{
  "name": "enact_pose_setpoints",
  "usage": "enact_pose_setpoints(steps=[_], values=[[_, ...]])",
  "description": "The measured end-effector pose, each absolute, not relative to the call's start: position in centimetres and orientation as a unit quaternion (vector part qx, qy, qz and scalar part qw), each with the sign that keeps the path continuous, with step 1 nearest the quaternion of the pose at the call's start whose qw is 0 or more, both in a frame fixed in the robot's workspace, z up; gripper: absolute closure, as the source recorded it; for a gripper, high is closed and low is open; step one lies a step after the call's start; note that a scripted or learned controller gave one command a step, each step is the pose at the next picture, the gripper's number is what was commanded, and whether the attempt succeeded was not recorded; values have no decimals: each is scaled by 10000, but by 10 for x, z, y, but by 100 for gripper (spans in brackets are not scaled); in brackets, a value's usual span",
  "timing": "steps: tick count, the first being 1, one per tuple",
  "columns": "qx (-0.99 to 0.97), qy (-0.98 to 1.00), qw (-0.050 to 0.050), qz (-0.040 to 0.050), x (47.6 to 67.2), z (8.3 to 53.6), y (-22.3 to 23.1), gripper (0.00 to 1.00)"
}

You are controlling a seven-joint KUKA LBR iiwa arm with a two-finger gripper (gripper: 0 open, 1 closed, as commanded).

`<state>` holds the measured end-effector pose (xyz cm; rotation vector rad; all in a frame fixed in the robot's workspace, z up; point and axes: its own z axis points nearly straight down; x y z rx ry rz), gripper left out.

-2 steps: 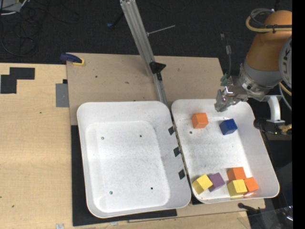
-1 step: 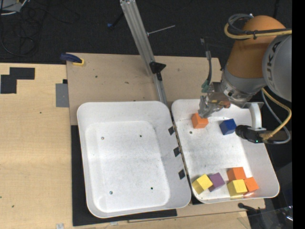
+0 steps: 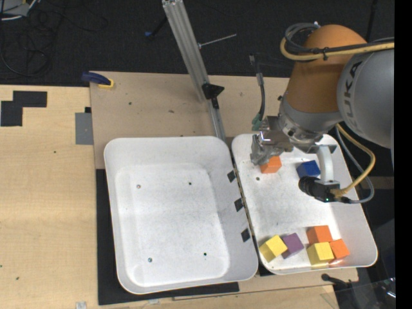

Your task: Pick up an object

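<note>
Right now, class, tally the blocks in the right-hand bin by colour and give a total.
Orange: 3
Yellow: 2
Purple: 1
Blue: 1
Total: 7

Two white bins sit side by side — the left bin (image 3: 129,159) and the right bin (image 3: 360,250). Blocks total seven: three orange (image 3: 271,165), two yellow (image 3: 274,246), one purple (image 3: 293,243), one blue (image 3: 308,168).
</note>
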<state>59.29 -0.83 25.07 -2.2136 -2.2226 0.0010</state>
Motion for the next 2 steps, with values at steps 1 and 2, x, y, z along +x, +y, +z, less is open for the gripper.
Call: enact_pose_setpoints(steps=[1,2], values=[[-7059,-7084,26,10,579,251,33,100],[-7060,-7082,27,15,567,247,74,100]])
